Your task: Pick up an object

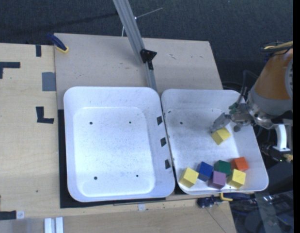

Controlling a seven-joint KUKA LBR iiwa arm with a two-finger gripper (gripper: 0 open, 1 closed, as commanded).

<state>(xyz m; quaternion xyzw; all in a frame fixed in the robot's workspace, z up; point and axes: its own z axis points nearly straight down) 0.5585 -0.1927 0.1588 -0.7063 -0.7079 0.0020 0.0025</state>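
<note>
In the right bin [188,130] a yellow cube [220,136] sits tilted near the right wall, just under the tip of my gripper [226,125]. The gripper reaches in from the right, below the orange band of the arm [272,81]. It touches or nearly touches the cube's top. Several more cubes are bunched along the bin's near edge: yellow [189,176], blue [205,170], purple [218,178], green [222,167], orange [241,163] and another yellow [237,178].
The left bin [111,144] lies beside the right one, their rims meeting in the middle. A grey metal bar [133,25] slants down from the top to the bins' shared back corner. Cables hang off the bench's right side.
</note>
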